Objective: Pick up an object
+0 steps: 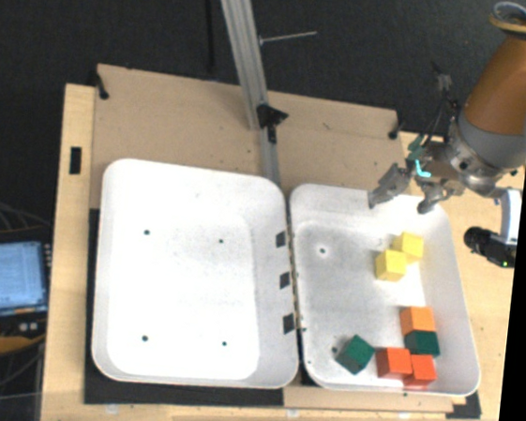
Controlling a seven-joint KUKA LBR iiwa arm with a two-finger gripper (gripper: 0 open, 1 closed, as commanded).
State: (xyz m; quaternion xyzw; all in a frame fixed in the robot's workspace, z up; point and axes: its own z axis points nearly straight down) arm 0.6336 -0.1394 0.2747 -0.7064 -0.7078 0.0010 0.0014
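My gripper (404, 198) hangs over the far edge of the right bin (330, 288), its two fingers spread apart with nothing between them. Two yellow cubes (399, 255) lie close together below it, in the bin's upper right part. Near the bin's front right corner sit several blocks: an orange block (417, 319), a dark green block (423, 342), two more orange blocks (406, 365) and a green cube (355, 354) a little to their left.
The left bin (185, 271) lies beside the right one, joined by dark clips. A slanted metal rail (248, 52) rises behind the bins. A tablet-like device (5, 279) rests off the bench at left.
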